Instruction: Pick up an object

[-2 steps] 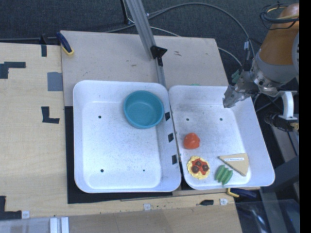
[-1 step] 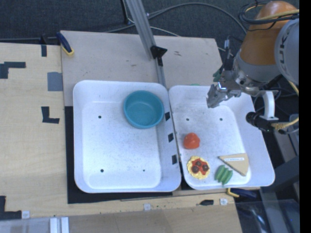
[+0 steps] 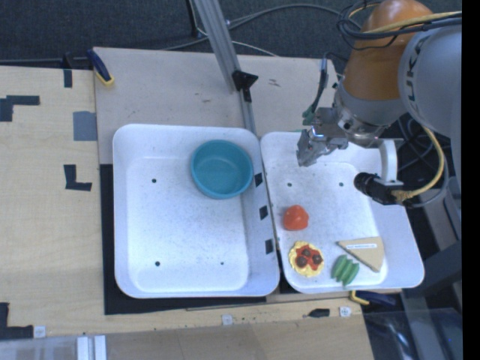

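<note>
camera view, gripper (image 3: 310, 154) over the far end of the right bin (image 3: 397, 265), finger state cannot be told, red tomato (image 3: 295, 217) nearer in that bin, pizza slice (image 3: 306, 257), green pepper (image 3: 345, 269), sandwich wedge (image 3: 363, 252) at its near end, blue bowl (image 3: 221, 169) in the left bin (image 3: 150, 231)

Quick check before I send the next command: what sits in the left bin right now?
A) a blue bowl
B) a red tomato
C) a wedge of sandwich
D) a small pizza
A: the blue bowl sits in the left bin near its far right corner, while the food items lie in the right bin.
</note>
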`<state>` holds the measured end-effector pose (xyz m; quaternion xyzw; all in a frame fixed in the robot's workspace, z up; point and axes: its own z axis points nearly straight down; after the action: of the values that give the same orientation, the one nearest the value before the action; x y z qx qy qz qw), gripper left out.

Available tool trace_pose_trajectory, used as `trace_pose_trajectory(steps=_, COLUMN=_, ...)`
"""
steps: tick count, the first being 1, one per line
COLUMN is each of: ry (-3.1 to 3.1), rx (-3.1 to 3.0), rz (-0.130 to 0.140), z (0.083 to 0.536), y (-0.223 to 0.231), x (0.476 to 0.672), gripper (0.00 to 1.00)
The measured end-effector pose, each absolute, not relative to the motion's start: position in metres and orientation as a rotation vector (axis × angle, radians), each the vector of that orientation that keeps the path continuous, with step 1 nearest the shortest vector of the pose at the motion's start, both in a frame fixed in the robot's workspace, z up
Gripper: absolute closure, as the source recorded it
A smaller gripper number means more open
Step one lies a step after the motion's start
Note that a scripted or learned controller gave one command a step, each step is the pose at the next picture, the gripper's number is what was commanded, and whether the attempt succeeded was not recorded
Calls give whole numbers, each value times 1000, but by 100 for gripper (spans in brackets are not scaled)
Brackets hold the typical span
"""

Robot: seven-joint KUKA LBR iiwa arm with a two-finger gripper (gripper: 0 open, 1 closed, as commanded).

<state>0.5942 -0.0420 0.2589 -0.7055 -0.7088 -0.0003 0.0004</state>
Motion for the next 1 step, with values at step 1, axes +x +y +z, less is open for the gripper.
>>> trace_pose_trajectory(steps=1, ry=-2225, rx=-2215, rz=1, z=242, y=9, x=593, gripper=100)
